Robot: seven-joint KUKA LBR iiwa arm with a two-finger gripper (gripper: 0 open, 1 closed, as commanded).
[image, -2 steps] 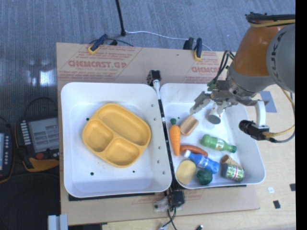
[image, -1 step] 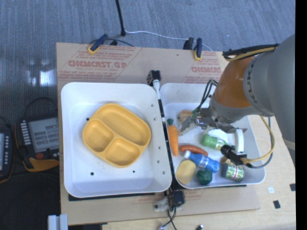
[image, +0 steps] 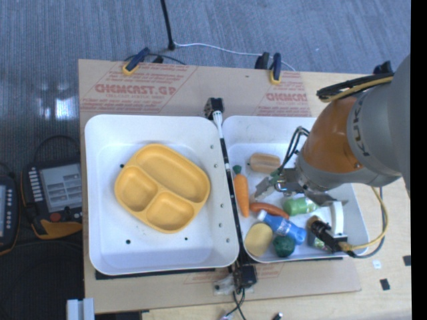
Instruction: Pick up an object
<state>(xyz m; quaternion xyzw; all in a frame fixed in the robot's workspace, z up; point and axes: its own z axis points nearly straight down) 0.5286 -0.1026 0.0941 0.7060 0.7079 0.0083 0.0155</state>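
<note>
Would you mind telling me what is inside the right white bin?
The right white bin holds a carrot, bread roll, yellow lemon and dark green piece; the arm covers its far-right part.

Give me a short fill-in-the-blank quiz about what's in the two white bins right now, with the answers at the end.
1. The yellow tray with three compartments lies in the ______ bin of the camera view.
2. The carrot lies in the right bin near the wall shared with the other bin, and its colour is ______.
3. The arm's band above the gripper is ______.

Missing words: left; orange; orange
</note>
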